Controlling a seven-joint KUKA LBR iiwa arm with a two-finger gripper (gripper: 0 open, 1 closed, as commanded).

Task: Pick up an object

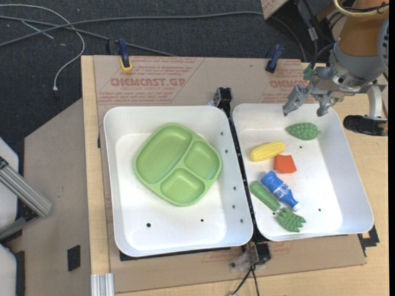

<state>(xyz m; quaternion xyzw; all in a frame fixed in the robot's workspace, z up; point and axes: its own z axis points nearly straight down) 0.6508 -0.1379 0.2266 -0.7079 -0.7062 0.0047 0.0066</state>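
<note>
- The end effector [307, 103] is seen at the far edge of the right bin [355, 184], hanging from the grey arm with its orange band [364, 32].
- Its two fingers are spread apart, with nothing between them; no object is held.
- It is poised just above and beside the green leaf-shaped toy [302, 130], so that item is judged the likeliest pick target, though no contact is visible.
- All loose graspable items are gathered in the right bin: the leaf toy at the far side, a yellow corn cob [267, 151] near the middle, an orange block [284, 164] just beside the corn.
- A blue bottle-like toy [279, 189] lies touching a green stalk-shaped vegetable toy [275, 205] toward the near edge; this crowding is judged to make a clean grasp there harder.
- The left bin [123, 221] carries a green divided plate [178, 163], lying flat and tilted diagonally, well apart from the end effector.
- Both bins are seated side by side on a cardboard-covered surface [154, 79], which is pinned by clamps [125, 59] at the far edge, presumably to stop it shifting.
- The upper arm is cut off by the frame at top right.
- Fingertip height over the bin floor cannot be judged from this slanted view.
- The exact kind of the stalk-shaped toy and the blue toy's label cannot be made out.
- Cables [62, 36] on the dark floor run out of frame.
</note>
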